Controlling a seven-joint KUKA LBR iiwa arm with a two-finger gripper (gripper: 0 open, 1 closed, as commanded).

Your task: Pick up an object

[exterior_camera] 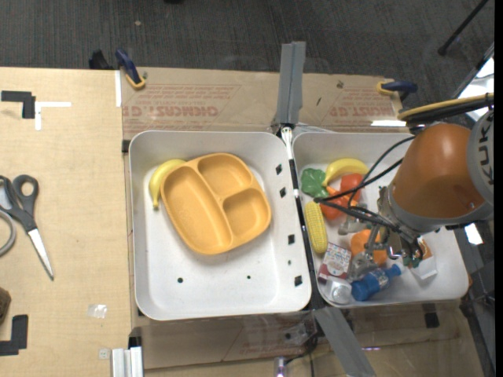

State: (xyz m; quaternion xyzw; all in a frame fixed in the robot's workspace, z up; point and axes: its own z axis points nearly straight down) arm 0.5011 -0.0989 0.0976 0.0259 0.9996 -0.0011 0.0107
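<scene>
The right bin (pixel 448 290) holds a jumble of toy items. Among them are a corn cob (pixel 315 225), a banana (pixel 346 167), a green pepper (pixel 313 181), a red-orange piece (pixel 349 188), an orange item (pixel 363 240), a blue item (pixel 371 284) and a small red-and-white packet (pixel 336 259). My gripper (pixel 385 246) hangs low over the middle of this bin, above the orange item, beneath the arm's orange band (pixel 440 171). Cables and the wrist hide its fingertips.
The left bin (pixel 157 289) holds a yellow divided plate (pixel 214 203) with a second banana (pixel 161 177) tucked under its left rim. Scissors (pixel 27 214) lie on the bench at the far left. Blue clamps (pixel 130 67) sit at the back edge.
</scene>
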